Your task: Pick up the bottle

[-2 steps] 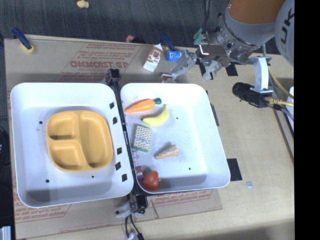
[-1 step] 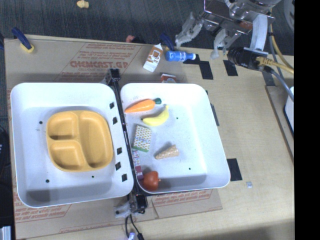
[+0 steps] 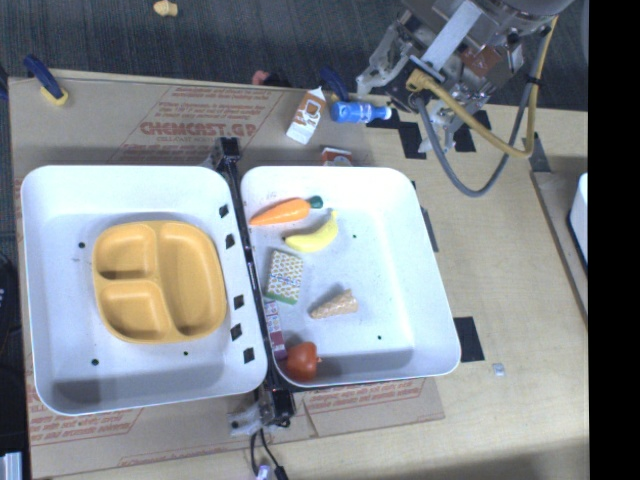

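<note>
While the blue bottle (image 3: 355,112) lies on its side on the worktop (image 3: 500,268), outside and just beyond the far rim of the right bin (image 3: 425,268), the end effector (image 3: 385,80) sits right above it, and I cannot tell how it is set. To me this looks like the reach-and-grasp step, with no lift yet. Next it needs to straddle the bottle squarely, since a small carton (image 3: 306,116) lies just beside the bottle.
</note>
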Tool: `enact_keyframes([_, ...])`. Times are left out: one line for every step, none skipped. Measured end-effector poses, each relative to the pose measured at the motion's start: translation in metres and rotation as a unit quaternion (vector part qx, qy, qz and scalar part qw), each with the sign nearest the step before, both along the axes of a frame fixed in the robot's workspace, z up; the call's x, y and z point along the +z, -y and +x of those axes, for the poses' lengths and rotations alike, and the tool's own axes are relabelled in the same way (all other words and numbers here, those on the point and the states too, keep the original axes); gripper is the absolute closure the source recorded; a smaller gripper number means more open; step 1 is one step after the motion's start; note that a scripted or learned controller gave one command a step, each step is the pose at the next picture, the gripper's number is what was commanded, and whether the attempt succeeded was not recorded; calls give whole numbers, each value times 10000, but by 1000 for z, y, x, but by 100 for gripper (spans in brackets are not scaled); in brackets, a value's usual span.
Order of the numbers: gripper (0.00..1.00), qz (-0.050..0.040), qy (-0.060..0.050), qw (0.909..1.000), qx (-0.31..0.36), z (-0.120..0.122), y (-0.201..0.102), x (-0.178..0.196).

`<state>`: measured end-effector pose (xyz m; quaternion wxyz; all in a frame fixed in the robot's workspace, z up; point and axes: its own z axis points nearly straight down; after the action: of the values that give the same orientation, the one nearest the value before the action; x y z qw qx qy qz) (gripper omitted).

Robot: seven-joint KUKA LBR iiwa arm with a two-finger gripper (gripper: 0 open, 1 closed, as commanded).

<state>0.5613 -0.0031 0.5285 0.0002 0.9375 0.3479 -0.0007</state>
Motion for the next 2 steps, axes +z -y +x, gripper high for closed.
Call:
enact_keyframes([0, -4, 6, 9867, -1625, -4, -52, 13])
enact_keyframes([0, -5, -5, 9743, -2254, 62, -27, 13])
